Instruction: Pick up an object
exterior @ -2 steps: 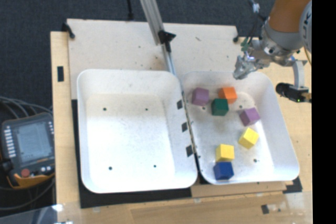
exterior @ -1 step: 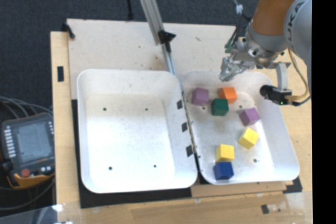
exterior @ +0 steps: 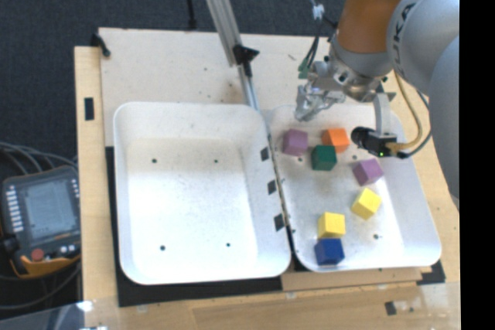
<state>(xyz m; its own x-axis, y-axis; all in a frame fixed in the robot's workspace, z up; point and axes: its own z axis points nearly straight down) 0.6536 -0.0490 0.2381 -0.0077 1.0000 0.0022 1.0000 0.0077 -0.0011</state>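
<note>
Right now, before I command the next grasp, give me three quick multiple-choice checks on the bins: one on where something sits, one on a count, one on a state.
1. Where do the small coloured blocks lie?
A. In the left shallow white bin
B. In the right shallow white bin
C. On the bare bench

2. How many yellow blocks are there?
A. One
B. Two
C. Four

3. What is the grey arm's gripper doing?
A. Hanging above the far end of the right bin, carrying no block
B. Lifting the blue block
C. Resting in the left bin

Answers:
1 B: all the blocks, such as the green cube, sit in the right shallow white bin, not the left shallow white bin.
2 B: one yellow block, another.
3 A: the gripper hangs near the purple cube; the blue block lies at the near end.
</note>
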